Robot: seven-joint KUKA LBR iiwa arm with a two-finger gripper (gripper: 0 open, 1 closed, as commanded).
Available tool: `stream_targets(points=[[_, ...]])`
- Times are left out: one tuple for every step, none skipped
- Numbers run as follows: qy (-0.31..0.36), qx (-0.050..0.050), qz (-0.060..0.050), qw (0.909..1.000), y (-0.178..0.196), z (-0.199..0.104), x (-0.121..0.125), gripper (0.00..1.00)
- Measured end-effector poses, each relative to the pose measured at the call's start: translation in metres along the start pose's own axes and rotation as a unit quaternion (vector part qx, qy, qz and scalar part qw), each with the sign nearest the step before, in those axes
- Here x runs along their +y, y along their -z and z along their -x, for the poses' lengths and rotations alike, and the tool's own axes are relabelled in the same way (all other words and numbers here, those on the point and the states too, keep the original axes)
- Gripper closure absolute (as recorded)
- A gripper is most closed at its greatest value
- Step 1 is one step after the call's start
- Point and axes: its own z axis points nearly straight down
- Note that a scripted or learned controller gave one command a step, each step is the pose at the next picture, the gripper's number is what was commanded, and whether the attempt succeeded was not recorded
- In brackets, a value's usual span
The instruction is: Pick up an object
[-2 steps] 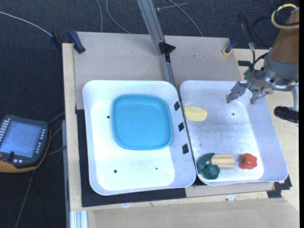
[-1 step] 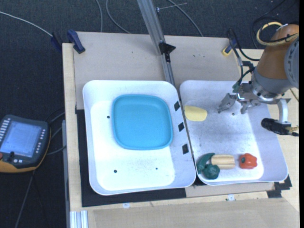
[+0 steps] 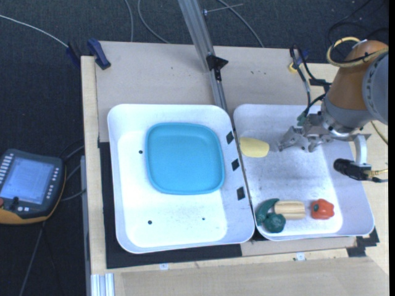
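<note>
Plate, blue and shallow, lies in the middle of the left bin; it looks stiff and smooth with a low rim, a poor thing for two fingers. In the right bin, a yellow piece sits against the left wall, near the far corner. It seems light, rounded and probably slick plastic, so a hold across its short width would likely serve best. Along the near edge lie a dark green piece, a tan roll touching it, and a red tomato just beside. All look like light, stiff toy food. The gripper hangs over the bin's far half, fingers spread apart and holding nothing, nearest the yellow piece.
</note>
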Motion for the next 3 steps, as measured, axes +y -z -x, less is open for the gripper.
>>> stream_targets(points=[[0.000, 0.000, 0.002, 1.0000, 0.012, 0.000, 0.001, 1.00], [0.000, -0.001, 0.004, 1.0000, 0.076, -0.002, 0.002, 1.00], [0.000, 0.000, 0.002, 1.0000, 0.110, -0.002, 0.002, 1.00]])
